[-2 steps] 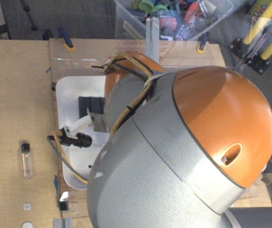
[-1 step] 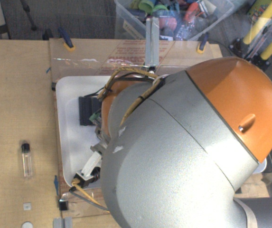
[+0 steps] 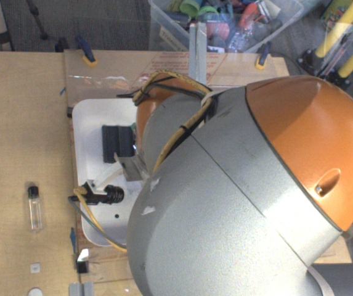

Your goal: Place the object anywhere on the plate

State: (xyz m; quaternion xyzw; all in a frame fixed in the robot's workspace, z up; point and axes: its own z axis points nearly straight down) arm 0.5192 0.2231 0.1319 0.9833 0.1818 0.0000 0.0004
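My grey arm (image 3: pixel 238 196) with its orange band (image 3: pixel 315 140) reaches in from the right and covers most of the bench. Under it, one white bin (image 3: pixel 93 119) shows its left part. Over that bin, at the end of the arm, sits the black block of my gripper (image 3: pixel 117 142). Lower down, a black cylindrical part (image 3: pixel 102 195) with a yellow cable juts out left over the bin floor. The arm hides the rest of the bin and everything to its right.
A small clear vial (image 3: pixel 34 207) lies on the wooden bench (image 3: pixel 16 116) left of the bin. A clear tub of colourful toys (image 3: pixel 225 11) stands behind the bench. Blue clamps (image 3: pixel 89 54) hold the back edge.
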